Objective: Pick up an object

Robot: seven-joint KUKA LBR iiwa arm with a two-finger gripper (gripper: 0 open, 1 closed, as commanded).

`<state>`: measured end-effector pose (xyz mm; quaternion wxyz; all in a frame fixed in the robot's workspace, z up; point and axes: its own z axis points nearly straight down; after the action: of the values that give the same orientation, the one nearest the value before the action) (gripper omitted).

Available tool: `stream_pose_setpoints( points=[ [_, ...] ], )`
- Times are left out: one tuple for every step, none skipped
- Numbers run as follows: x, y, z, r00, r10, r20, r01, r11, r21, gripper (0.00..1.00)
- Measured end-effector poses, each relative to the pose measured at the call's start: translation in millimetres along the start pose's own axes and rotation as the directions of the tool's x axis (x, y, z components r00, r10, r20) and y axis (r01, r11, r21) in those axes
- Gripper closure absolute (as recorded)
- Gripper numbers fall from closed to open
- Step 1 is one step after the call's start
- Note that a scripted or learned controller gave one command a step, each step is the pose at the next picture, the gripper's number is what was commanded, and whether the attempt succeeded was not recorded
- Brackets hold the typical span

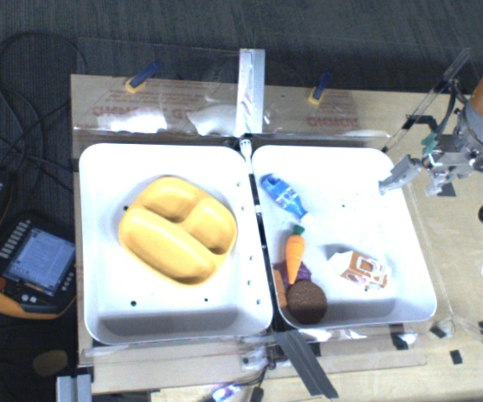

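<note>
The right bin (408,249) holds a blue packet (281,194), an orange carrot (294,259), a brown ball (306,301) with a purple piece (302,272) beside it, and a small white and orange carton (362,270). A big yellow bun-shaped object (177,229) lies in the left bin (99,224). My gripper (417,178) hovers over the right bin's upper right corner, open, with nothing between its fingers. It is well apart from every object.
A metal divider (258,233) separates the two bins. Clear plastic sheeting with blue clips (224,111) lies behind them. Cables and a handheld pendant (23,262) sit on the floor at left. Bare bench (463,258) extends right of the bins.
</note>
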<state>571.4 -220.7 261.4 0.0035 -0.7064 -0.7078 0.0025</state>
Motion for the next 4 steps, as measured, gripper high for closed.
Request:
stream_pose_setpoints(
  points=[
    [0.8, 19.1, 132.5, 0.982, -0.191, -0.001, 0.191, 0.982, -0.001, 0.00],
    [81.6, 53.7, 107.3, 0.983, -0.186, 0.000, 0.186, 0.983, -0.001, 0.00],
    [103.7, 85.4, 160.9, 0.982, -0.189, 0.005, 0.189, 0.982, 0.000, 0.00],
    [64.5, 66.2, 173.3, 0.971, -0.238, 0.007, 0.238, 0.971, -0.014, 0.00]
  ],
)
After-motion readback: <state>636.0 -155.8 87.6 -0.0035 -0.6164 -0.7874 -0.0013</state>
